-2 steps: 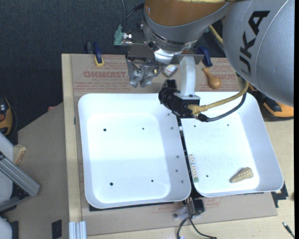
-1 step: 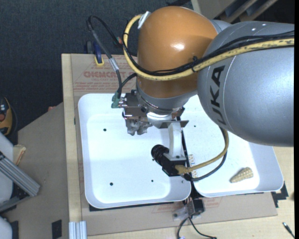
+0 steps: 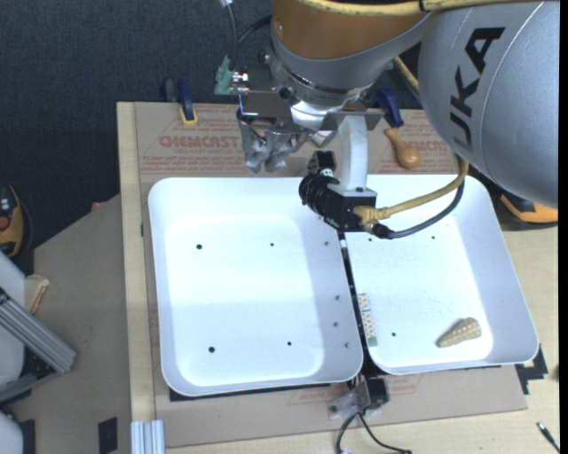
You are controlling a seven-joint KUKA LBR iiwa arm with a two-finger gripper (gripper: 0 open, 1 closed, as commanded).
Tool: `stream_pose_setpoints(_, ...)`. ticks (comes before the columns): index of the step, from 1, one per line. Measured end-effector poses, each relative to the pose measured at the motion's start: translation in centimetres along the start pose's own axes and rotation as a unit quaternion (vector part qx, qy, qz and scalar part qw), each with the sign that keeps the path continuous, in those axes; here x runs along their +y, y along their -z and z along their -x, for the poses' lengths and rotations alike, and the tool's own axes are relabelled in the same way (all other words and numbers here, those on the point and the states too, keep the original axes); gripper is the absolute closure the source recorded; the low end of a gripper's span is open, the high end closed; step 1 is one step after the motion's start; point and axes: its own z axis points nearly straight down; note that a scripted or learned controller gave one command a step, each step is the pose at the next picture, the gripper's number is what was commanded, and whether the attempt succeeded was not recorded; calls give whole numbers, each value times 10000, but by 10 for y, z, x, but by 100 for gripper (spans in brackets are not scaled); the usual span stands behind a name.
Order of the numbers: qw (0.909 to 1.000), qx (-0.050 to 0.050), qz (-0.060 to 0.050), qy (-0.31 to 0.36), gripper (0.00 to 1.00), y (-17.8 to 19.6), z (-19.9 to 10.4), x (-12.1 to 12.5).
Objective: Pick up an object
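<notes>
Two white bins, tan ridged cone-shaped object, grey arm with orange band

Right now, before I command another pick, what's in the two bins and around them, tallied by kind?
White bins: 2, left bin and right bin
Tan cone-shaped ridged object: 1, in the right bin near its front corner
Wooden-looking handle piece: 1, on the bench behind the right bin
Blue clamps: 2, and, at the board's back edge
Total: 6

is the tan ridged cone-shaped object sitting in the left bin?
No. The tan ridged cone-shaped object lies in the right white bin, near its front right corner.
</notes>
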Motion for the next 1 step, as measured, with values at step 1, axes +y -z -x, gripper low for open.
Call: stream_pose_setpoints(1,9999,-50,-135,-13,100,-111,1,-45)
